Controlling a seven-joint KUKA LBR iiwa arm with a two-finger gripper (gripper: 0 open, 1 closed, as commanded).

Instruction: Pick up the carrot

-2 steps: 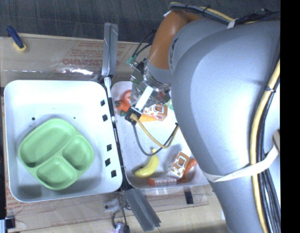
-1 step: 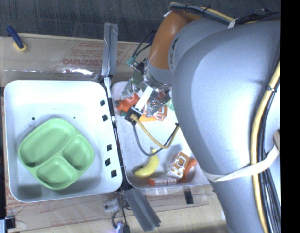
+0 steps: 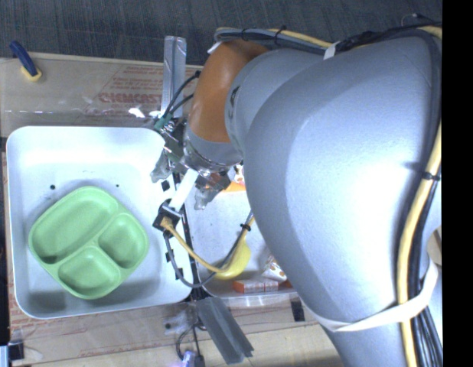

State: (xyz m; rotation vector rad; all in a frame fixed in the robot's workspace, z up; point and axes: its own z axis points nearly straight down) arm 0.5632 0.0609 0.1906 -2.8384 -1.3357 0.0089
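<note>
Peeking orange carrot [image 3: 238, 180] just right of claw [image 3: 192, 183], finger state unclear

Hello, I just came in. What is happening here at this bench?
The grey arm reaches in from the right, and its gripper hangs over the right bin. A small orange piece, maybe the carrot, peeks beside it. A banana lies below. The left bin holds a green divided plate.

A green three-compartment tray [image 3: 87, 241] lay in the left white bin [image 3: 37, 147]. A yellow banana [image 3: 235, 260] and an orange-and-white box [image 3: 259, 284] lay in the right bin.
</note>
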